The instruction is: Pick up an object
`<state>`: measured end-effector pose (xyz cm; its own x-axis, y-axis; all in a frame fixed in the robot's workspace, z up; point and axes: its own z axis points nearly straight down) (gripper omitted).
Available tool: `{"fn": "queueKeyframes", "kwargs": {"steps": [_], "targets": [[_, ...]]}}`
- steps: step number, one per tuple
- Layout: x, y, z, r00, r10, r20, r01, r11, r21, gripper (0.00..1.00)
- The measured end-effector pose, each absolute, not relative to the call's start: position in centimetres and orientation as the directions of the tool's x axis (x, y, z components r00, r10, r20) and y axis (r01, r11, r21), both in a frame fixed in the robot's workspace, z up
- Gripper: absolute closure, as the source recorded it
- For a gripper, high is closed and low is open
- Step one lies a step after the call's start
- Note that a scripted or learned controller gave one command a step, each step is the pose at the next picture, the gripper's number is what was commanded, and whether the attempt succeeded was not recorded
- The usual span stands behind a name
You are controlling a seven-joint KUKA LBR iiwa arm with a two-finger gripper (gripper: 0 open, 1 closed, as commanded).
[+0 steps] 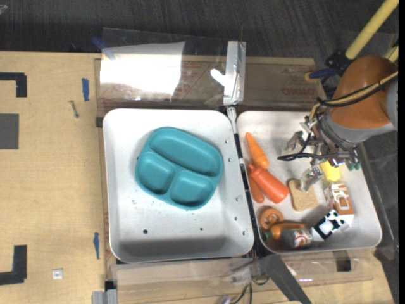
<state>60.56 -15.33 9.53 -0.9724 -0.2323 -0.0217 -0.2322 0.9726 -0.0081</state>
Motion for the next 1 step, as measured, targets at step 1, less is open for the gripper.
{"fn": "queueKeyframes", "kwargs": {"steps": [1], "targets": [[56.87, -17.65, 9.47, -0.997, -0.080, -0.021, -0.080, 0.997, -0.005, 0.00]]}}
